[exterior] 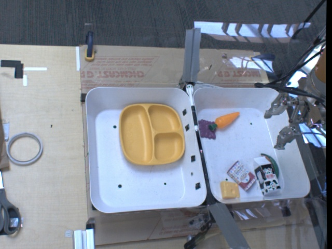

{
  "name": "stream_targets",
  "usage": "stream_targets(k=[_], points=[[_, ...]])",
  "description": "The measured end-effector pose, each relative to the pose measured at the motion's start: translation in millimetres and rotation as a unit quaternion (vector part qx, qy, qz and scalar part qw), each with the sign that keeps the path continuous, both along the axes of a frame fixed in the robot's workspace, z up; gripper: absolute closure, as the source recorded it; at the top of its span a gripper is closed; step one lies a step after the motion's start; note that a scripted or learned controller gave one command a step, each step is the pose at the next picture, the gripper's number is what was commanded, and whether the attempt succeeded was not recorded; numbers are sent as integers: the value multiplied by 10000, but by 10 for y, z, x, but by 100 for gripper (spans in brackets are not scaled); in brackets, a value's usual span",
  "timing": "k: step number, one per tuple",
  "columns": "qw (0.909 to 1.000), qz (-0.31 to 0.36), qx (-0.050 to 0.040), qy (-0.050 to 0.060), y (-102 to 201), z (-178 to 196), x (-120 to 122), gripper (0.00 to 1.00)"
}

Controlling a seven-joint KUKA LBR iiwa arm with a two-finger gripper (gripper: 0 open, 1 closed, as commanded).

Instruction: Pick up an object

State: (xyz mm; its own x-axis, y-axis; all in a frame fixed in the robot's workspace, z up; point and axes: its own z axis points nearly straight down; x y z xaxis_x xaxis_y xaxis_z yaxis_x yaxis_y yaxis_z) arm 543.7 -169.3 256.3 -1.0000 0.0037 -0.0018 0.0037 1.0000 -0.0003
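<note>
White plastic, shallow and round-cornered, forms the two bins on the bench: the left bin [98, 191] and the right bin [295, 188] stand side by side, presumably so that things can be carried from one to the other. A yellow three-compartment plastic plate [151, 134] lies flat in the upper middle of the left bin. The metal two-finger gripper [284, 124] hangs over the right bin's upper right edge, its fingers [274, 108] spread apart with nothing between them. Loose candidates for picking lie scattered in the right bin: an orange toy carrot [227, 119] near the top, touching a purple lump [208, 129] at its left end; a black-and-white carton with a green edge [267, 174], a small red-and-white packet [240, 174] and a yellow block [229, 190] cluster near the lower edge. The carton lies nearest, below the fingers; the carrot lies well to their left. No object is yet grasped.
</note>
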Motion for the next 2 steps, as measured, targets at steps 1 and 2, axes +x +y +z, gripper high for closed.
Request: stream_targets(k=[1, 2], points=[[9896, -1435, -1, -1, 83, -613, 333, 0], [8769, -4806, -3, 0, 152, -1263, 723, 0]])
